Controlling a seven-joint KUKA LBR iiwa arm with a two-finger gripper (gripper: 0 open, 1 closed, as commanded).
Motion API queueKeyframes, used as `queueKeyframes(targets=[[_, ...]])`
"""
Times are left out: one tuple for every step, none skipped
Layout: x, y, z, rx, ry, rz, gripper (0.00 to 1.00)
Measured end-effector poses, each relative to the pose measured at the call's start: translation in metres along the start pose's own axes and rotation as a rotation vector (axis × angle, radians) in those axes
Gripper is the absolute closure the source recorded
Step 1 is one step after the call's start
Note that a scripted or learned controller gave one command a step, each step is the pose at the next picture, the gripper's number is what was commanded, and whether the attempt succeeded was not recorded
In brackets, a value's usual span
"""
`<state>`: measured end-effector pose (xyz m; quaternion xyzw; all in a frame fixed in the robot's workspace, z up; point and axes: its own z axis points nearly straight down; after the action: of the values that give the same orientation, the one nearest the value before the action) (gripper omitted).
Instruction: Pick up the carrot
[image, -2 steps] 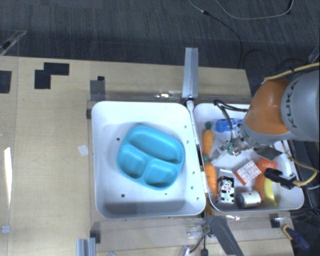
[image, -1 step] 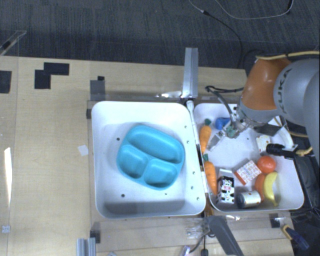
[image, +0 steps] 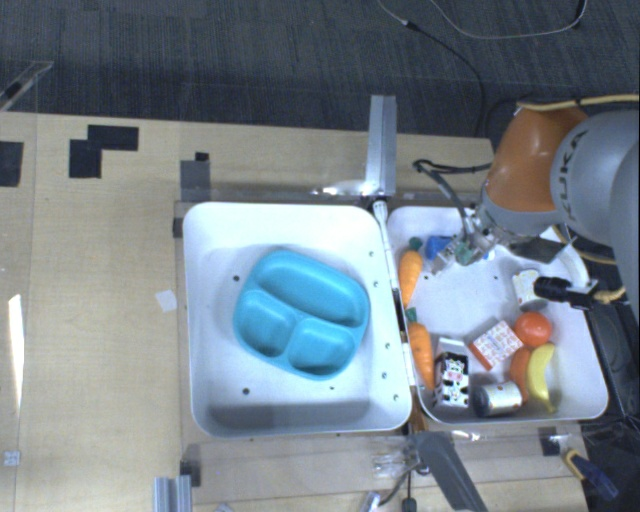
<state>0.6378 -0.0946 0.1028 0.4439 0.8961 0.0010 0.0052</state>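
Inside right bin (image: 590, 400), two carrots (image: 410, 277) (image: 422, 352), one banana (image: 541, 376), gripper (image: 466, 248) state unclear.

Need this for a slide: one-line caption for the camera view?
KUKA arm's gripper hovers near a carrot in the right bin; blue tray in left bin.

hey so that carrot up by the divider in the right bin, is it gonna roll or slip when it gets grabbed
The carrot looks smooth and tapered, so it may slide toward its thin end. Its round body could roll, though the bin wall beside it should limit that. It seems rigid.

Partial letters "KUK" on the grey arm (image: 600, 165); no other legible text.
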Motion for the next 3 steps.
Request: queueKeyframes(targets=[[0.071, 0.000, -0.085, -0.001, 0.003, -0.110, 1.00], [0.045, 0.045, -0.084, -0.002, 0.002, -0.256, 1.00], [0.044, 0.048, -0.097, -0.010, -0.004, -0.258, 1.00]])
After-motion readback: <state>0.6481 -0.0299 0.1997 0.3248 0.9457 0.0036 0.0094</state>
